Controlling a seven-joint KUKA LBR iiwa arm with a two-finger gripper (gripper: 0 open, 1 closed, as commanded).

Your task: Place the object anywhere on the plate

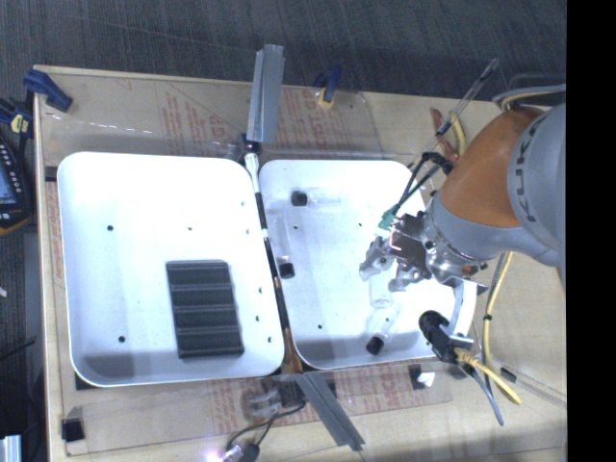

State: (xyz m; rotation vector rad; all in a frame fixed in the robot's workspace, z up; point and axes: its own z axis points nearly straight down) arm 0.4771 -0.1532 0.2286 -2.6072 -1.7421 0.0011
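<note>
The plate (204,308) is a dark ribbed rectangle lying in the front half of the left bin (96,191). My gripper (387,271) hangs over the right part of the right bin (327,335), far from the plate. Its two silver fingers (372,266) stand apart, open, and I see nothing between them. Just in front of it lies a small clear object with a black cap (376,343), near the bin's front wall. Another clear piece with a black end (299,199) lies at the back of the same bin.
A small dark item (286,269) sits by the divider between the bins. The grey arm with its orange band (500,181) fills the right side, cables trailing. Metal brackets (265,85) stand behind the bins, and one (327,412) in front.
</note>
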